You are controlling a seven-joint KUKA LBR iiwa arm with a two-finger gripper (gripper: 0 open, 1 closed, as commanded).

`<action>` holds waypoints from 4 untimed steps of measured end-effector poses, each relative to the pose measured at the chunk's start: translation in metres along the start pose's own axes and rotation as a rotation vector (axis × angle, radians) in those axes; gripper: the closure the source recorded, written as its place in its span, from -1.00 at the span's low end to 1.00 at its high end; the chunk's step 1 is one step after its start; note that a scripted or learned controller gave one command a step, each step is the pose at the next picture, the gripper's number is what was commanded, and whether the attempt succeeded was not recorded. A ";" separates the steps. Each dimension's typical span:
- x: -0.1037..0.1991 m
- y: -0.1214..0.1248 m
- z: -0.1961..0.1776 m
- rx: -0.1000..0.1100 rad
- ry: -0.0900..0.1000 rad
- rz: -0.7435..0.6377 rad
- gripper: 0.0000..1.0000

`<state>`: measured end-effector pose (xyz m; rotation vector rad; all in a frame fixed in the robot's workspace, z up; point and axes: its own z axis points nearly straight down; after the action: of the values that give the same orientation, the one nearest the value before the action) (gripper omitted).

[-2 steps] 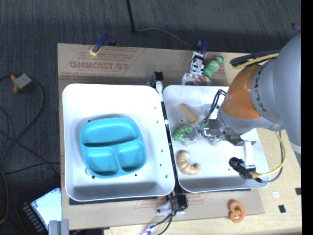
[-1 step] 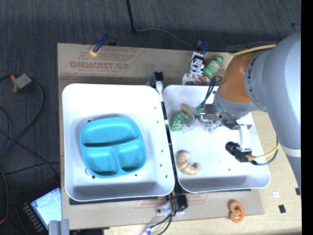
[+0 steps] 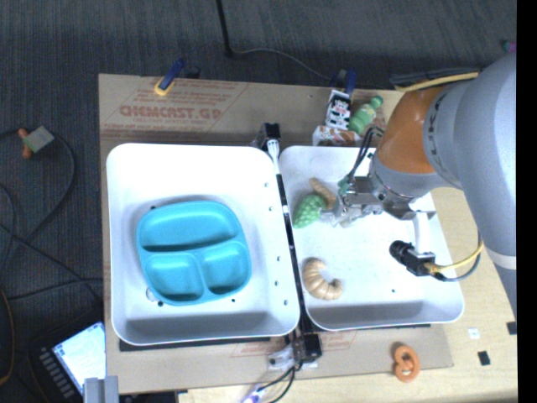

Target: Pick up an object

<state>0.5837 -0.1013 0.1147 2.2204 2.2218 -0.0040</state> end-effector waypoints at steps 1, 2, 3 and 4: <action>-0.091 -0.011 0.021 -0.001 -0.001 0.002 1.00; -0.015 0.051 -0.054 -0.002 0.001 -0.001 1.00; 0.029 -0.011 -0.070 -0.001 0.001 0.000 1.00; 0.085 -0.095 -0.094 0.000 0.002 0.000 1.00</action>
<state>0.4888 -0.0157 0.2086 2.2210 2.2233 -0.0023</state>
